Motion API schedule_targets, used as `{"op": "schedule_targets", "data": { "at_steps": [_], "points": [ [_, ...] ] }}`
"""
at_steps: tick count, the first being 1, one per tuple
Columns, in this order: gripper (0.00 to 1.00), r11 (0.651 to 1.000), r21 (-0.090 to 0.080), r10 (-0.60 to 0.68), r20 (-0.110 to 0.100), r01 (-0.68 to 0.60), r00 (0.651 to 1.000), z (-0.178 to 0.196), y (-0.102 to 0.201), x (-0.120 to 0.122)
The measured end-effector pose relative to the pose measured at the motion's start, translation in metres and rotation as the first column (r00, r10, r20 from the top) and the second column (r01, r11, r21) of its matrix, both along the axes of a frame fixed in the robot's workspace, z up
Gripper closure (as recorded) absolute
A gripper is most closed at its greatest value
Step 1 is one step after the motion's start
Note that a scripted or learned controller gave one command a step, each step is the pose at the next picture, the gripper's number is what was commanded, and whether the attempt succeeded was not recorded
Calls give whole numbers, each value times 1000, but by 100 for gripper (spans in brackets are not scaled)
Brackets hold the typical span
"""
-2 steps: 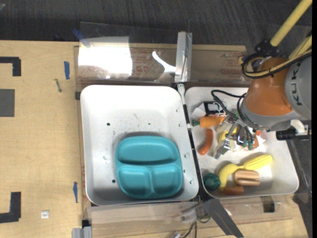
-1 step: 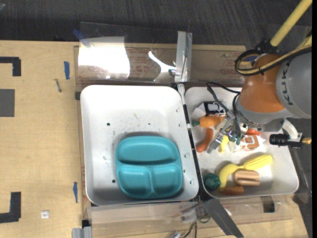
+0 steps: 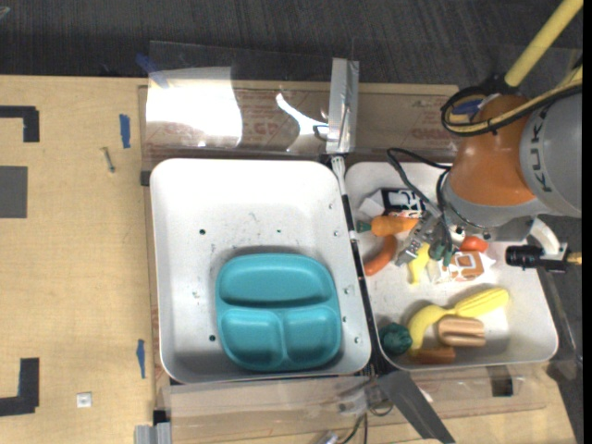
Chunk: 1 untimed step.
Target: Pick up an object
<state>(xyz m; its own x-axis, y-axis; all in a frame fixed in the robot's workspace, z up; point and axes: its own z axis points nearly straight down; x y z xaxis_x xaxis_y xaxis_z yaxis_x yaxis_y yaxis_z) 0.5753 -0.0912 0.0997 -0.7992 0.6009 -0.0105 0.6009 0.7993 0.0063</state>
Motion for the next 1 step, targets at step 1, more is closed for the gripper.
{"op": "schedule_targets", "data": {
  "at_steps": [1],
  "points": [
    [100, 973, 4, -231, -5, 231, 973, 87, 80, -20]
  ]
}}
